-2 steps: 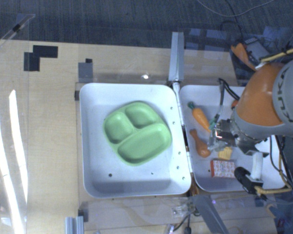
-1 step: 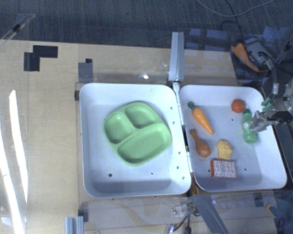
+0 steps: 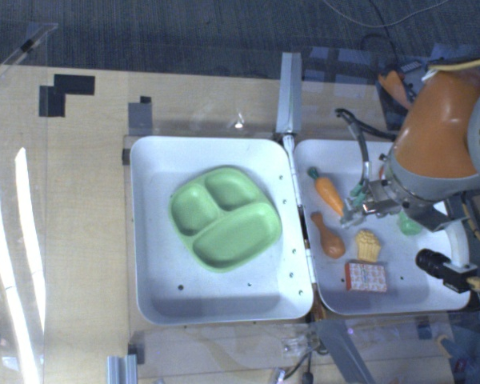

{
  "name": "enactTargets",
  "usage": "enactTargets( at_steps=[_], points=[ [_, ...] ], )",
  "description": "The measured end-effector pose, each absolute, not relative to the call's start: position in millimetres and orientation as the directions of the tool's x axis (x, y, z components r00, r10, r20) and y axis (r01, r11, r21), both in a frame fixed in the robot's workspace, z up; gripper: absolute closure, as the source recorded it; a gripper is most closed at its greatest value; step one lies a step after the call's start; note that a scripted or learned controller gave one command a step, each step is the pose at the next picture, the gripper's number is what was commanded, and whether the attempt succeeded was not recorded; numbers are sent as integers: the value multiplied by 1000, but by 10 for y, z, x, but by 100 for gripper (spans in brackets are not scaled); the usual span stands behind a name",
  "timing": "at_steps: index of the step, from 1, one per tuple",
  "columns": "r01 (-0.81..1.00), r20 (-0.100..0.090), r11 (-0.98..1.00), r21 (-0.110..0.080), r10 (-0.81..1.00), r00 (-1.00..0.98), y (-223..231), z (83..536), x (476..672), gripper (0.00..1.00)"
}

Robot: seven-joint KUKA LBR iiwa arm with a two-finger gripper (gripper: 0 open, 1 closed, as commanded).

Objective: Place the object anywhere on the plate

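My gripper [image 3: 357, 207] hovers beside the smooth tapered orange carrot [image 3: 329, 193]; whether my fingers are parted, I cannot tell. The glossy green three-compartment plate [image 3: 225, 218] sits apart.

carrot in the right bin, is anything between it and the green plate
Only the bin walls. The carrot lies in the right bin, the green divided plate in the left bin, so the raised rims where the bins meet stand between them. The gripper hovers just right of the carrot, with nothing between.
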State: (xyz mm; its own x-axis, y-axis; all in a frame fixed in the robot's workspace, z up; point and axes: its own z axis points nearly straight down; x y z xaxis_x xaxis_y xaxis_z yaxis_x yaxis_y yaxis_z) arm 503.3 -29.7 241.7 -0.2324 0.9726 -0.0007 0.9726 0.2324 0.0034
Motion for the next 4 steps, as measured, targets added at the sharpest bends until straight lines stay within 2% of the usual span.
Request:
enactTargets(
  at_steps=[1, 2, 3, 4],
  points=[
    [959, 0, 282, 5, 959, -282, 145, 2536, 4880, 100],
    [968, 0, -251, 0, 968, 251, -603, 1839, 4872, 100],
    [841, 1, -541, 5, 841, 541, -1333, 2652, 5879, 100],
    [851, 1, -525, 0, 851, 525, -733, 2163, 5335, 100]
  ],
)
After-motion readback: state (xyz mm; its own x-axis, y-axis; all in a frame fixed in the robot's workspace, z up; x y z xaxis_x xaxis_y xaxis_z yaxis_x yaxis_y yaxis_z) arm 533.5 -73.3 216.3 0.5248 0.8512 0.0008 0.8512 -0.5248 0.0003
